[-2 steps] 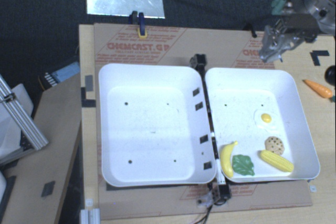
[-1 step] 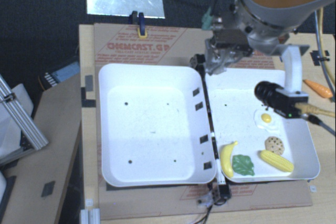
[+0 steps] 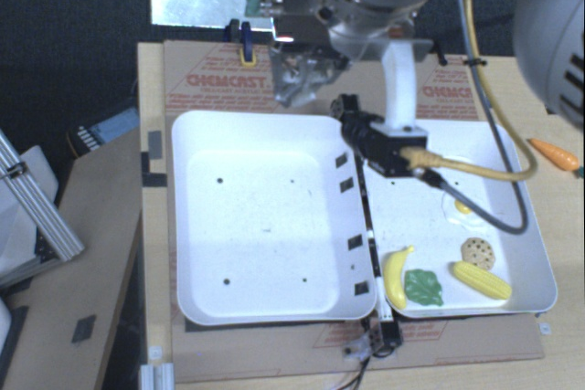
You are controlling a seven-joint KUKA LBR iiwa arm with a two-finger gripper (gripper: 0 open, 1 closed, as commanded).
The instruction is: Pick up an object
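The gripper (image 3: 306,78) hangs well apart from the banana (image 3: 396,276).

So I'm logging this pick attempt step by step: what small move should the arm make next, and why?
Probably shift the pincer toward the near end of the right bin. It sits high over the far edge of the bins, while the banana, green piece, corn cob and cookie all lie clustered there, well away from it.

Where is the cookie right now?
The cookie lies in the right bin, near its front right corner, just above the corn and right of the banana and green leaf.
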